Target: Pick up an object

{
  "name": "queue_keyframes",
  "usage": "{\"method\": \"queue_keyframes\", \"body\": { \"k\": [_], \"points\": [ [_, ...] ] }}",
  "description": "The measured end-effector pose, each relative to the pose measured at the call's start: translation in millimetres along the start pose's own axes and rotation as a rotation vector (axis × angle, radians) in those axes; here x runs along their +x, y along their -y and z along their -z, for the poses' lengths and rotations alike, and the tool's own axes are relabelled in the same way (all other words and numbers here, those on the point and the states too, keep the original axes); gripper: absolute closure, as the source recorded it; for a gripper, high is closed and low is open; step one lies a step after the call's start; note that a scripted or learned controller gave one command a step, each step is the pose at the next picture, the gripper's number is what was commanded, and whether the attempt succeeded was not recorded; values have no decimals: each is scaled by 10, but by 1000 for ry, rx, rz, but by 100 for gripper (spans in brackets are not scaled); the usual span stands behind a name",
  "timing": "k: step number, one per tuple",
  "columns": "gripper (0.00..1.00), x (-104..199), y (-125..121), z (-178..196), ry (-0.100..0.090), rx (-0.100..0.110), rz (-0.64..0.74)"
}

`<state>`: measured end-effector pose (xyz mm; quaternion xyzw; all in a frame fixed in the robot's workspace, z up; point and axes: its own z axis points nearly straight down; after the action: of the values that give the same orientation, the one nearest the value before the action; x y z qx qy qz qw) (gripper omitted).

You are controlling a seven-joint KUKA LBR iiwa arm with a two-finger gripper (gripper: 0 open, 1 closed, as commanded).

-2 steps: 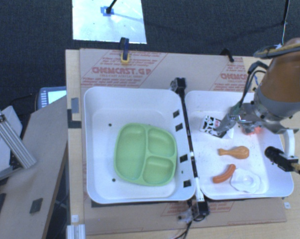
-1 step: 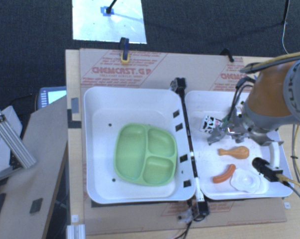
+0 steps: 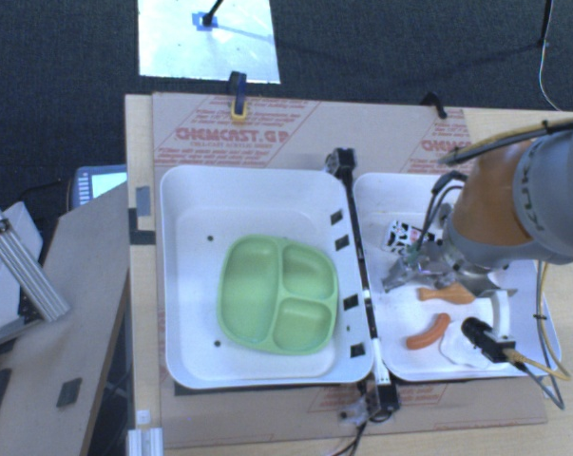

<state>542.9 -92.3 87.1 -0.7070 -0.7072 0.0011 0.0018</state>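
Surface (image 3: 143,255) carries 2 white bins. Left bin (image 3: 186,207): green 3-compartment plate (image 3: 278,294), approx. centred. Right bin (image 3: 381,198): arm w/ orange band (image 3: 486,207) reaches in from right; end effector (image 3: 410,272) low over bin floor; opening cannot be determined. Orange sausage-shaped item (image 3: 429,332) lies near front wall; 2nd orange piece (image 3: 447,294) just beside end effector; small black-and-white object (image 3: 397,236) behind it.

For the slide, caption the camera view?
Arm's pincer low in right bin near orange pieces; green tray in left bin.
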Motion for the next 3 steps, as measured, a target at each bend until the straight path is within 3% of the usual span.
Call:
{"method": "queue_keyframes", "body": {
  "k": [1,2,3],
  "points": [
    [0,1,-4,-28,0,-4,-1],
    [100,1,-12,78,1,-6,-2],
    [100,61,44,560,1,-8,3]
  ]
}}
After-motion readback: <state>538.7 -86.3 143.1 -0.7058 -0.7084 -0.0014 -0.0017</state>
